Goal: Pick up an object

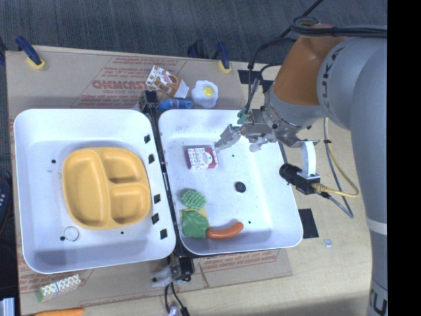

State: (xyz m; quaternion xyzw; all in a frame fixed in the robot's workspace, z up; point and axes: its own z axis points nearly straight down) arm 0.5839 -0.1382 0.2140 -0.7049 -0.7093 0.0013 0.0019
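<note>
Gripper (242, 139) over right bin (279, 226), nothing held.
Fingers spread apart; red carton (200, 157) lies just beside.

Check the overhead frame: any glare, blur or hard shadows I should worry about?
Camera view: lighting is even and soft. The right bin reads bright white without washing out the small red carton or the orange sausage. The yellow tray casts only a faint shadow. The pincer looks slightly soft and its fingers are hard to resolve. Small print is illegible.
</note>
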